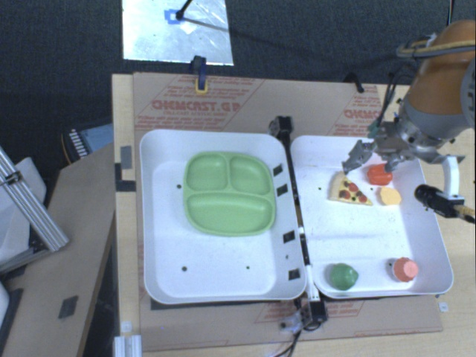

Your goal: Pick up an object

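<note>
While my gripper point(375, 155) hovers open and empty at upper right, the pizza slice point(349, 191) lies just below-left — its tip pointing right.

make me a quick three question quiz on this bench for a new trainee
1. True or false: the green plate lies in the left bin.
2. Which thing lies nearest the pincer? A) green ball B) red piece C) pink cup
3. Fill in: the pizza slice lies in the ___ bin.

Key:
1. True. The plate has three compartments and sits alone there.
2. B. The red piece lies just below the pincer, beside a yellow piece.
3. Right.
</note>
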Robot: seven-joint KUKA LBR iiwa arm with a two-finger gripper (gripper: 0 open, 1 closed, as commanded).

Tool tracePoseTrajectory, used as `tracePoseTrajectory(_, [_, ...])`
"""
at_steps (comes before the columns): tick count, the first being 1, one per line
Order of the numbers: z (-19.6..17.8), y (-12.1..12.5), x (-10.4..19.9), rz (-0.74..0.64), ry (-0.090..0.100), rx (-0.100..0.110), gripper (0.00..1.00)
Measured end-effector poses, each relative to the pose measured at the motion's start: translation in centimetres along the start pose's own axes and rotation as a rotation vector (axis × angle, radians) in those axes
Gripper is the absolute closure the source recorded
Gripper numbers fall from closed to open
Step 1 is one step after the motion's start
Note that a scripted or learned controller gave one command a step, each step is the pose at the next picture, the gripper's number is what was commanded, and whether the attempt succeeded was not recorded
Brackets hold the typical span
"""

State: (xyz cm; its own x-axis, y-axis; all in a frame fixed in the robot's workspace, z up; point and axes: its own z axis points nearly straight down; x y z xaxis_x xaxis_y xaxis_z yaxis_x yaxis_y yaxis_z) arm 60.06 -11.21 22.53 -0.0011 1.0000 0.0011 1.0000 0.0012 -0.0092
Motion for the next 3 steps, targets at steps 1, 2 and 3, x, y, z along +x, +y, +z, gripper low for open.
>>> tracePoseTrajectory(1, [-0.6,0.2,0.0,-0.002,-0.001,-0.011,0.0])
tracePoseTrajectory(2, [5.3,-0.4,-0.5,0.0,-0.001,-0.006,0.0])
tracePoseTrajectory(3, [9.6,0.1,-0.2,0.0,-0.001,-0.007,0.0])
